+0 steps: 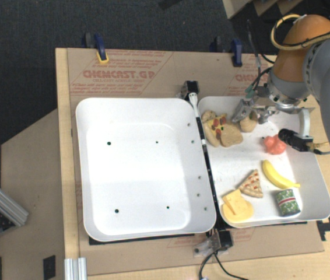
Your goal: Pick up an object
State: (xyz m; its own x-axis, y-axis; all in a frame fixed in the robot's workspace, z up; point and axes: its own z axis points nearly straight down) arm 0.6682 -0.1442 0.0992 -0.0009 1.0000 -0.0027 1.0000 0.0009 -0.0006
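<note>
White plastic is forming two shallow bins lying side by side on a brown cardboard-covered bench [124, 69]. The left bin [136, 168] is showing a bare floor with a few small dark dots. The right bin [316, 179] is holding a scatter of toy food. A grey arm [322, 69] with an orange band is reaching in from the right, and its gripper [250, 114] is hanging low over the far end of the right bin, its fingers spread on either side of a small tan lump [248, 125]; whether they are touching it is too small to tell. Just left of that lump, a sandwich [220, 132] is lying near the bin's inner wall. A red piece [274, 145] is sitting close to a dark part of the arm's tooling. Nearer the camera, a banana [278, 175] is lying at a slant, with a pizza slice [251, 185] beside it, a yellow cheese piece [237, 206] below, and a green can [287, 202] near the front edge.
</note>
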